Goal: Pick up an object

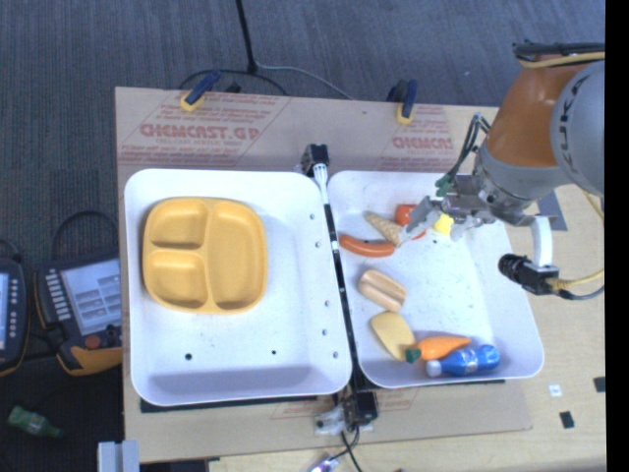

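Plastic toy food fills the right bin [511, 347]; the gripper [444, 216], jaws spread, hovers upper right over a small yellow piece [443, 226]. Light, stiff, slick: you should pinch its sides.

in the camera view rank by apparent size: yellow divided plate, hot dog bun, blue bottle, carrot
1. yellow divided plate, clearly largest
2. blue bottle
3-4. carrot and hot dog bun look alike, so no ranking
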Motion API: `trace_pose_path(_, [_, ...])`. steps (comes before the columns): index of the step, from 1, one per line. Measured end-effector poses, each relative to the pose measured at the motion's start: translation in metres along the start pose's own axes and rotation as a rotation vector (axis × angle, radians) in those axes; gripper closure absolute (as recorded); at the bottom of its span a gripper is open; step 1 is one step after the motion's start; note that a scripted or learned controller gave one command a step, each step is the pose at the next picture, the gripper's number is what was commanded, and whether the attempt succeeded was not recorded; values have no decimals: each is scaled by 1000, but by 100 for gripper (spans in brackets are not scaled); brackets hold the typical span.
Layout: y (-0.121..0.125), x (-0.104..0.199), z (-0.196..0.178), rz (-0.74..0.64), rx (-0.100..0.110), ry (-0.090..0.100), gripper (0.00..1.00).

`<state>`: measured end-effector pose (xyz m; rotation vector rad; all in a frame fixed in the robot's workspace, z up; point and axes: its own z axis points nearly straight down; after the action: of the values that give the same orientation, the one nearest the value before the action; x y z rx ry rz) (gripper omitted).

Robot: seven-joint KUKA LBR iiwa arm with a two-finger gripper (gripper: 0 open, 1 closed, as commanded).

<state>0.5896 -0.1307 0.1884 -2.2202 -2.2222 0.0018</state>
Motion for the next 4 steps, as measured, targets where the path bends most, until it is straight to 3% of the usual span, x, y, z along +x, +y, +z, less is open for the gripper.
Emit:
trace_pose_path(1, [52,-17,92,-21,-3,-2,0])
trace_pose_path(2, [52,-17,82,-22,-1,-1,100])
trace_pose_path(3, [40,69,3,11,-2,1,100])
trace_pose_path(4, [39,68,4,12,0,0,0])
